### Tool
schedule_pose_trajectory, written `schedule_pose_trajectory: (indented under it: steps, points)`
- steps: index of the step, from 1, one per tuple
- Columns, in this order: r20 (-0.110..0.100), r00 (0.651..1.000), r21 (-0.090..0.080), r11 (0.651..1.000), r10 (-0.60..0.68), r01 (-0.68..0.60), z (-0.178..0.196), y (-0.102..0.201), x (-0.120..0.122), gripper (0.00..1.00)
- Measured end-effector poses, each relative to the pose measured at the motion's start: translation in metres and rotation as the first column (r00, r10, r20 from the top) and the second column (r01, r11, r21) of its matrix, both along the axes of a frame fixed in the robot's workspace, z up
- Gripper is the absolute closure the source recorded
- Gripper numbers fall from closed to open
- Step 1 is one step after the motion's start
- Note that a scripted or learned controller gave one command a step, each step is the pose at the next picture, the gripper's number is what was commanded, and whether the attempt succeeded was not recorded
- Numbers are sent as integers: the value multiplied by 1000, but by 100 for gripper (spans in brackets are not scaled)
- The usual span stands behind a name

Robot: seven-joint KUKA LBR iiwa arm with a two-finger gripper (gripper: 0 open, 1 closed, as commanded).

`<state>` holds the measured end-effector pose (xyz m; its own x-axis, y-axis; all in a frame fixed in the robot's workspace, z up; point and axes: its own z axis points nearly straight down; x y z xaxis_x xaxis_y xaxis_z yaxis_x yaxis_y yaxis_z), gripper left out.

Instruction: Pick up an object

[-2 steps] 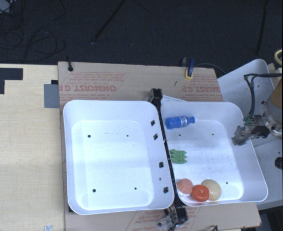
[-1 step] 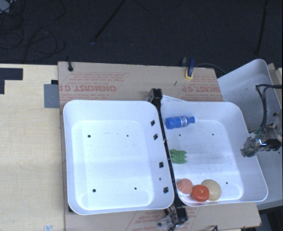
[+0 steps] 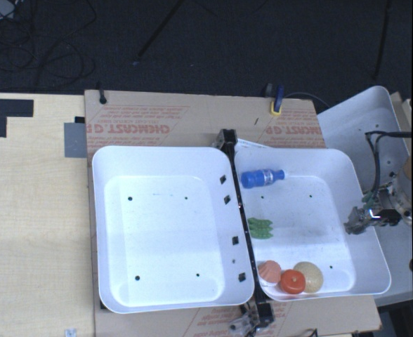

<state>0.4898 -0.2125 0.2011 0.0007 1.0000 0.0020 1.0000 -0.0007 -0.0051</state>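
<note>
Two white bins sit side by side; the right bin holds a blue bottle near its far-left corner, a green piece, and a red round object among pale ones. The gripper hovers at the bin's right rim, gripping nothing.

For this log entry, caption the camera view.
Claw at the right white bin's edge; blue plastic bottle, green pods and three round items inside.
</note>
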Motion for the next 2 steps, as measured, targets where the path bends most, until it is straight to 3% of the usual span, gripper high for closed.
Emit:
schedule_pose_trajectory:
  steps: [1, 2]
  points:
    - [16, 1000, -7, 1000, 3, -3, 126, -2, 10, 100]
    - [-7, 1000, 3, 1000, 0, 0, 5, 0, 10, 100]
